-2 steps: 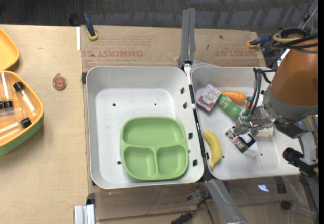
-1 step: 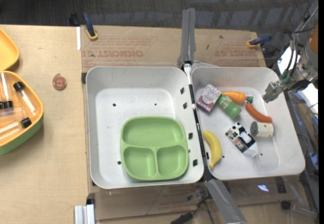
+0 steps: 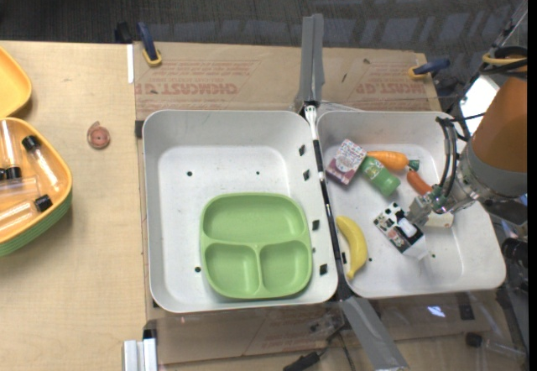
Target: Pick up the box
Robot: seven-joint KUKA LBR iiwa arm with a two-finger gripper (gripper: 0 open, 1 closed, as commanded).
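Note:
A small pink and purple box [image 3: 345, 161] lies tilted at the back left of the right bin [image 3: 470, 273]. A small black and white packet [image 3: 398, 227] lies near the middle of that bin. My gripper [image 3: 426, 211] hangs low over the bin, just right of the black and white packet and about level with it. It is well to the right of the pink box, in front of it. The grey arm with its orange band [image 3: 506, 130] reaches in from the right edge.
In the right bin a green bottle [image 3: 380, 177] and a carrot [image 3: 388, 159] lie next to the pink box, another orange piece [image 3: 417, 182] lies behind my gripper, and a banana [image 3: 352, 245] lies front left. The left bin [image 3: 168, 193] holds a green divided plate [image 3: 255, 245].

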